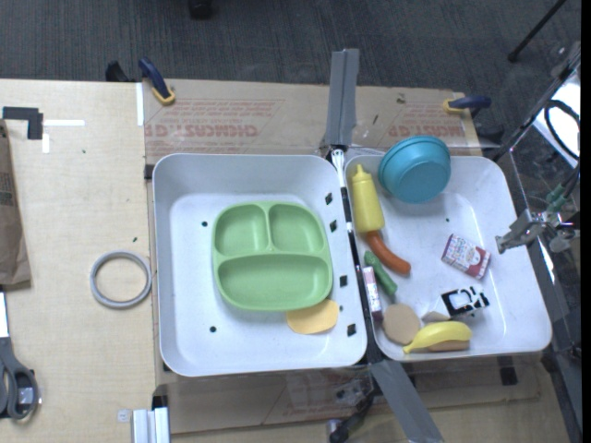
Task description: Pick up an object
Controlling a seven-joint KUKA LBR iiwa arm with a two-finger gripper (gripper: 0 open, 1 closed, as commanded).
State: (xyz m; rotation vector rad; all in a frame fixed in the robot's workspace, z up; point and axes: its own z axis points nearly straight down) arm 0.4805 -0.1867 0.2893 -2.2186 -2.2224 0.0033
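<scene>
Camera view, near: the banana (438,337) lies in the right bin's (519,275) near corner, touching a tan disc (401,322).
Handling: I judge the banana a light, stiff, smooth toy that could roll; I'd grip across its middle, where the curve is thickest.
Mid: a pink carton (464,255) lies alone and looks light and crushable. An orange sausage (389,253) lies by the divider.
Far: the yellow bottle (366,199) and blue bowl (416,167) are bulkier and harder to take hold of.
End effector: apart or together, I cannot tell.
</scene>
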